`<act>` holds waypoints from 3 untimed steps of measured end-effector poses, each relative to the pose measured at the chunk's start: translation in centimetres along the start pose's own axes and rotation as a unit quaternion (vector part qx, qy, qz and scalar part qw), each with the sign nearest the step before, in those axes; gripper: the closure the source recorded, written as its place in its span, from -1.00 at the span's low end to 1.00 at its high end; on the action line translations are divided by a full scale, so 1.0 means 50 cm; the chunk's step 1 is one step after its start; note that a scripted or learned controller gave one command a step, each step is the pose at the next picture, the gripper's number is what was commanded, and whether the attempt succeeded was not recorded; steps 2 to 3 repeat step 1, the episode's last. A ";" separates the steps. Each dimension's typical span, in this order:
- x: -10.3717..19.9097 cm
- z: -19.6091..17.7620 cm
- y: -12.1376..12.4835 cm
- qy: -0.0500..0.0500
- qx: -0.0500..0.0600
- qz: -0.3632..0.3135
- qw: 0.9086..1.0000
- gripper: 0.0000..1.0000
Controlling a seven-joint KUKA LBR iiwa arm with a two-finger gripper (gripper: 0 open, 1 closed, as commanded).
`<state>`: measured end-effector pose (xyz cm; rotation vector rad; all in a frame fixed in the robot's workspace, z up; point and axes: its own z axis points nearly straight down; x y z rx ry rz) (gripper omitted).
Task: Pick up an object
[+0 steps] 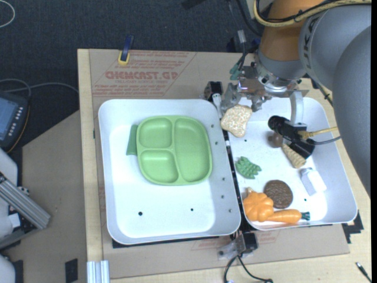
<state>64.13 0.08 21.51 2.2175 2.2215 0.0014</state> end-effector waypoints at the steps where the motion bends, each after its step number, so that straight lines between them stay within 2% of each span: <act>1: 0.004 -0.002 0.019 0.000 -0.001 0.000 1.000 1.00; 3: 0.004 -0.002 0.019 0.000 -0.001 0.000 1.000 1.00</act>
